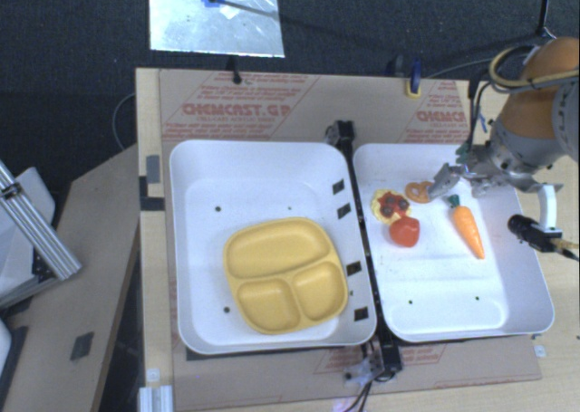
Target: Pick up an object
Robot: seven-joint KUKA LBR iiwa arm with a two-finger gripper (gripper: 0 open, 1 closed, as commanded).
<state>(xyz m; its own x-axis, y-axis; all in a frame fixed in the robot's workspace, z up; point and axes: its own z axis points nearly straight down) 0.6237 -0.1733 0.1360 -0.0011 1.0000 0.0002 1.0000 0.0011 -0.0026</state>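
the pickup looked not yet done: the gripper [450,181] hovered at the right bin's [480,311] twelve o'clock end, and whether it was apart or together i cannot tell. one carrot [468,229] lay at its five o'clock, one tomato [404,231], one pretzel [418,191], one pizza slice [390,205]. one yellow tray [285,274] sat in the left bin [204,220].

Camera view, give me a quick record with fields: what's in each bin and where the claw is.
left bin: yellow divided tray, lying flat
right bin: carrot, red tomato-like item, small yellow and red item, pretzel-like ring
claw: low over the right bin's far side, between the ring and the carrot top
arm: reaches in from the right
held: nothing seen
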